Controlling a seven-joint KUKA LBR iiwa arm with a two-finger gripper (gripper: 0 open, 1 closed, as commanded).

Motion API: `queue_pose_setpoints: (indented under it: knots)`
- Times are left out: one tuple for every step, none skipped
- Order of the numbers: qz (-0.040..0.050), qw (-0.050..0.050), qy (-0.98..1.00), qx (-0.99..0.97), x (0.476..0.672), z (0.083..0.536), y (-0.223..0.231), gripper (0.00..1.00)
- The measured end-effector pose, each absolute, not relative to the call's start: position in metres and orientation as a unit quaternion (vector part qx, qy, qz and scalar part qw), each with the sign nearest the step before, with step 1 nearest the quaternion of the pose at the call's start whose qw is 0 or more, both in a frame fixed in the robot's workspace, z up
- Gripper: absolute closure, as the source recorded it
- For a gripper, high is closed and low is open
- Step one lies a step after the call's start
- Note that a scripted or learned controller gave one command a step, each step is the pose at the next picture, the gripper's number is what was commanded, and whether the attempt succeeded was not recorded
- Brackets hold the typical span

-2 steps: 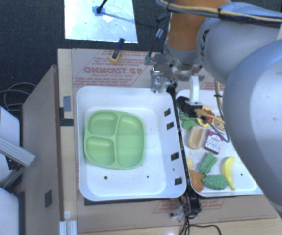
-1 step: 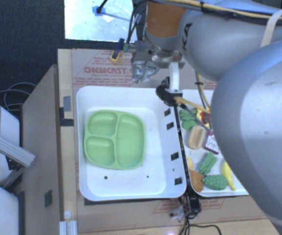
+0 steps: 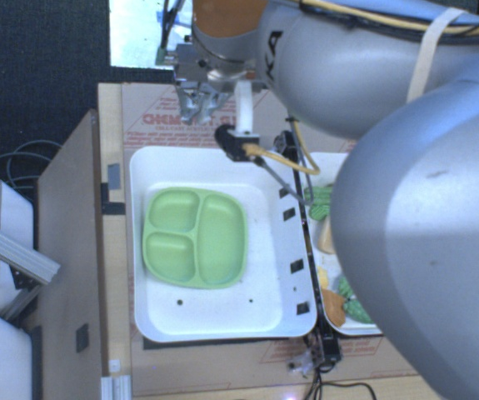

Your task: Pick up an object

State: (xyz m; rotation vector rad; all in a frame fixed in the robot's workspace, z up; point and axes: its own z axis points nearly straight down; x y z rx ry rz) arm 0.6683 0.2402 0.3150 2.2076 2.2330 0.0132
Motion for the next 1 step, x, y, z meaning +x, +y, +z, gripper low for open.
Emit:
queue_pose_setpoints:
  knots:
    - [0.0098,0.005,0.710,0.705,0.6683,0.4969,0.2345,1.00]
